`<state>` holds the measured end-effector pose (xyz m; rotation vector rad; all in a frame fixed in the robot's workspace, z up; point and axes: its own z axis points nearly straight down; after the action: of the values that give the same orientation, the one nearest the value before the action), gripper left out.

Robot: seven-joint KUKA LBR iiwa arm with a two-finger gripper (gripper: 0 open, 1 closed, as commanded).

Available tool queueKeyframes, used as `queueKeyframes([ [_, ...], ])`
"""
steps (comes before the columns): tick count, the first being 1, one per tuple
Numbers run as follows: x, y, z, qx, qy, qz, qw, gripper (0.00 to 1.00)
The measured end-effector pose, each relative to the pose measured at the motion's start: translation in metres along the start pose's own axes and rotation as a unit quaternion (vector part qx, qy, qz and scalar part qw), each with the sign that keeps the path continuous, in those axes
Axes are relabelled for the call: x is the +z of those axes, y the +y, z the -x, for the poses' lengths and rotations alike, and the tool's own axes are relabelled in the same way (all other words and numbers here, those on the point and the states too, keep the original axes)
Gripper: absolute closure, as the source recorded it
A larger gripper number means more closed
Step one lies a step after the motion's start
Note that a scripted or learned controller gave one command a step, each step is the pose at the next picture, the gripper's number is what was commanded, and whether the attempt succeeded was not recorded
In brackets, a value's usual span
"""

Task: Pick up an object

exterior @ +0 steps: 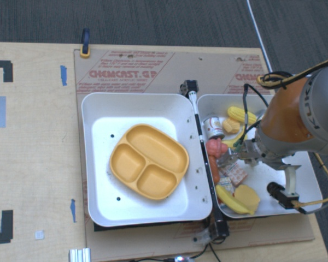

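Note:
My gripper is low in the right bin, at its left middle, with the grey and orange arm reaching in from the right. It hangs over a pile of toy food. A pink-red piece lies just left of it, and a pale printed packet just below it. An orange carrot runs along the bin's left wall. A banana and a round yellow piece lie at the front. A corn cob, a small yellow piece and a silver can sit at the back.
The left bin holds a yellow divided plate in its middle. A black clamp sits where the two bins meet at the back. The right half of the right bin is bare white floor under the arm.

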<state>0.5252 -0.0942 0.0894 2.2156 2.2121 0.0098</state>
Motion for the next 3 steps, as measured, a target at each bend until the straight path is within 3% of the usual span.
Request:
queueKeyframes([
  [1, -0.011, 0.002, -0.002, -0.001, 0.002, 0.003, 1.0000, 1.00],
  [2, -0.096, -0.044, -0.010, -0.001, 0.001, -0.005, 1.0000, 1.00],
  [3, -0.096, -0.044, -0.010, -0.001, 0.002, -0.005, 1.0000, 0.00],
])
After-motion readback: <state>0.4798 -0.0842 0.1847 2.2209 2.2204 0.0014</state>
